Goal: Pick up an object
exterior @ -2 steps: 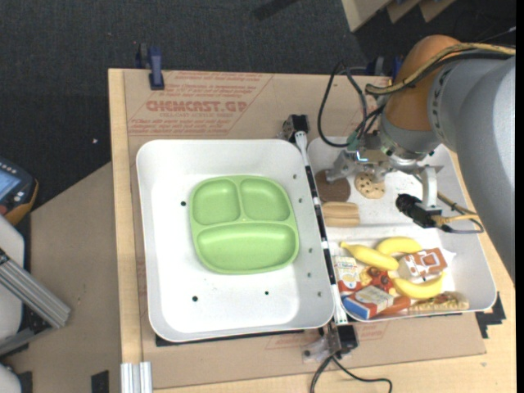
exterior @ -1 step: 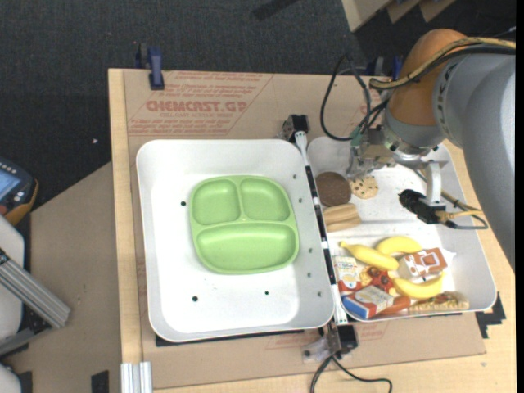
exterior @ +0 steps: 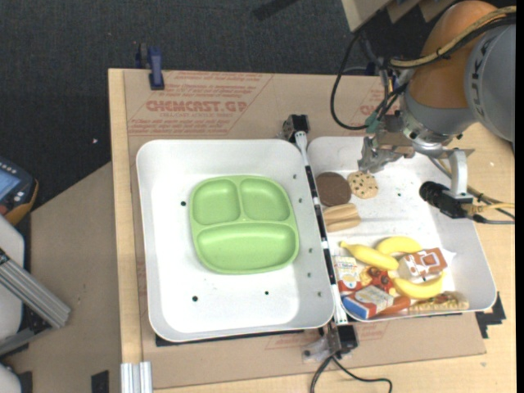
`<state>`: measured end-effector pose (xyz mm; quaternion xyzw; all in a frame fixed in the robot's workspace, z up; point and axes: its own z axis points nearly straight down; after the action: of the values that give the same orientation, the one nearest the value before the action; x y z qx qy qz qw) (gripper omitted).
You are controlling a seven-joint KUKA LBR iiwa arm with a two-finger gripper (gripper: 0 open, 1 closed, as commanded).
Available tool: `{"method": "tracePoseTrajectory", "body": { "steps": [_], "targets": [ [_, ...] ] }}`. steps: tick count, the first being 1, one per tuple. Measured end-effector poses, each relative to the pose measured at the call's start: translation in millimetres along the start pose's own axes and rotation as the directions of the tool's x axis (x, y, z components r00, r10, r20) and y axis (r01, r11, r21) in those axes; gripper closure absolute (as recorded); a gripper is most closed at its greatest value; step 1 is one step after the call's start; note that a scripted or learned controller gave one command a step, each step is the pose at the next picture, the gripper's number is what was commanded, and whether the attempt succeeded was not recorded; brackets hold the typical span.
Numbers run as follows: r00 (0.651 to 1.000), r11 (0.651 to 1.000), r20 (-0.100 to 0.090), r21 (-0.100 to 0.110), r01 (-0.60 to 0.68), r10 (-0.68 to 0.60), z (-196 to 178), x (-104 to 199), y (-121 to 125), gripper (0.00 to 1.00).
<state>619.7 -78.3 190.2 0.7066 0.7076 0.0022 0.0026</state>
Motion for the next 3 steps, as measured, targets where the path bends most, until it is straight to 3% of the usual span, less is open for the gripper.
{"method": "tracePoseTrajectory", "body": {
  "steps": [1, 2, 3],
  "targets": [
    [1.000, 1.000, 0.000, 0.005, 0.000, 0.000, 5.3, -0.7, 0.1, 0.00],
    [1.000, 1.000, -0.003, 0.009, -0.005, 0.005, 109.7, -16.4, -6.2, 0.00],
    [1.000, 1.000, 0.002, -0.002, 0.002, -0.002, 103.5, -19.9, 49.3, 0.00]
  ]
}}
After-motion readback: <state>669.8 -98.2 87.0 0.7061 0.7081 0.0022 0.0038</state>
